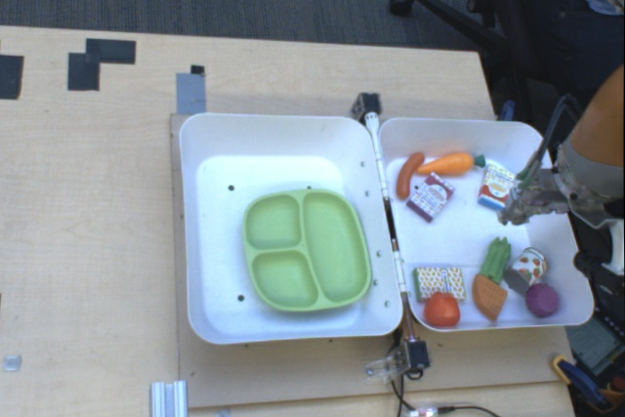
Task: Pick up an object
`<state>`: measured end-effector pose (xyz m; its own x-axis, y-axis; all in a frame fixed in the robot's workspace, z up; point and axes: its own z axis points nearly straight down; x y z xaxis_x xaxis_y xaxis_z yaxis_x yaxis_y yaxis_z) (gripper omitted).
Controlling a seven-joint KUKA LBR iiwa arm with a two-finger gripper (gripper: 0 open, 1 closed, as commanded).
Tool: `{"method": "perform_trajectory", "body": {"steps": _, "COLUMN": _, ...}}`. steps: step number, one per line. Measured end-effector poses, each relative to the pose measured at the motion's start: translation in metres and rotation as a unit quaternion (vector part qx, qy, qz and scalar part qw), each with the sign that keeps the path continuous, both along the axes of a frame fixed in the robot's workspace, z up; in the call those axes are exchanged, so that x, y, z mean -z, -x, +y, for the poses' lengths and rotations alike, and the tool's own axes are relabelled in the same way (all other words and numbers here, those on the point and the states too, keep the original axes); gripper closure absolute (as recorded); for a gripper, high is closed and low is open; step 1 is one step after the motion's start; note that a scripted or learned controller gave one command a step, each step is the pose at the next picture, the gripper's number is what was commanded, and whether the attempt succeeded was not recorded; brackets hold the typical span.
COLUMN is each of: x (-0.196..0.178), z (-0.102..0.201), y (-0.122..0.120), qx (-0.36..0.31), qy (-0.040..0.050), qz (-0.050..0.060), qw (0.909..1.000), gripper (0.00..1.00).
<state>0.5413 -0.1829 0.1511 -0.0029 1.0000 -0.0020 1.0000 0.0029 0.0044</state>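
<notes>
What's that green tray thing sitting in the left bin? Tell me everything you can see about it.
The green tray is a pale lime divided plate, plastic by the look of it, with rounded corners and three compartments: two smaller ones on its left side and one long one on its right. It lies flat, right side up and turned slightly askew, near the middle of the left bin. Its compartments hold nothing. It rests on the bin's white floor, apart from the walls.

Divided plate [308,249] in left bin [210,239]; toy foods in right bin [459,137].
</notes>
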Motion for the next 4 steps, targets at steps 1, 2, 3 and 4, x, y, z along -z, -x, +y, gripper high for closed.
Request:
{"method": "perform_trajectory", "body": {"steps": 1, "x": 0.052, "z": -0.021, "y": -0.101, "qx": -0.002, "qy": 0.0019, "qz": -0.01, "qw": 0.9999, "gripper": 1.0}}
{"method": "perform_trajectory", "body": {"steps": 2, "x": 0.03, "z": -0.022, "y": -0.129, "qx": -0.002, "qy": -0.0003, "qz": -0.001, "qw": 1.0, "gripper": 1.0}}
{"method": "perform_trajectory", "body": {"steps": 3, "x": 0.06, "z": -0.024, "y": -0.131, "qx": -0.002, "qy": 0.0016, "qz": -0.004, "qw": 1.0, "gripper": 1.0}}
{"method": "perform_trajectory", "body": {"steps": 4, "x": 0.06, "z": -0.024, "y": -0.131, "qx": -0.002, "qy": 0.0021, "qz": -0.004, "qw": 1.0, "gripper": 1.0}}
